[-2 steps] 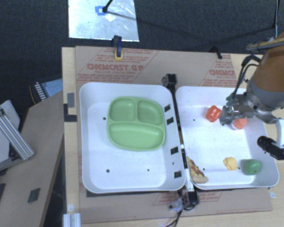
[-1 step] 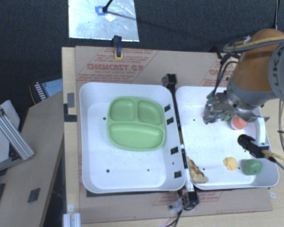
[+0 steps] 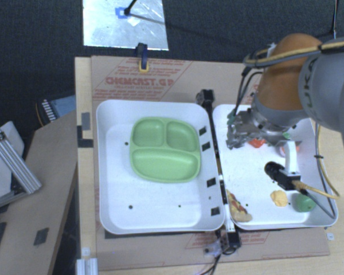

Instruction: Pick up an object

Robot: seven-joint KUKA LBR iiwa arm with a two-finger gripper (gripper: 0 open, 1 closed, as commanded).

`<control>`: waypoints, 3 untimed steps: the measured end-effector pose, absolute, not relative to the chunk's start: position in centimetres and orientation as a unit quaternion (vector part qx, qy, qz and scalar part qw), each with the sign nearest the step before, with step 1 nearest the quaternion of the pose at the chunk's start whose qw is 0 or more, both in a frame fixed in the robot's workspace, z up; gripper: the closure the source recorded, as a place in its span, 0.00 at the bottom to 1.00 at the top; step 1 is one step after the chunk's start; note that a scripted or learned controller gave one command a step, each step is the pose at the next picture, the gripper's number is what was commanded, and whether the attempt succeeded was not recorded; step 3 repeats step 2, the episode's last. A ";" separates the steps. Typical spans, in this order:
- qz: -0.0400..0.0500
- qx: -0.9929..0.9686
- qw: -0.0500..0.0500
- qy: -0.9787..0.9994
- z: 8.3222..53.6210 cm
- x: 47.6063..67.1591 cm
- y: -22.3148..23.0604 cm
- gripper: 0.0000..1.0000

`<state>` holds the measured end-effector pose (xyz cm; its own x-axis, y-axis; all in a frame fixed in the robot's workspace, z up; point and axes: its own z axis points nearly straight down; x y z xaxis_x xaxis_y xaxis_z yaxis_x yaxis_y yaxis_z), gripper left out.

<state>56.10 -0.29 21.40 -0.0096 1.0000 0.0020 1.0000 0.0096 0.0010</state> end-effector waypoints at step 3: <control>-0.001 -0.704 0.000 -0.710 20.3 56.6 10.5 1.00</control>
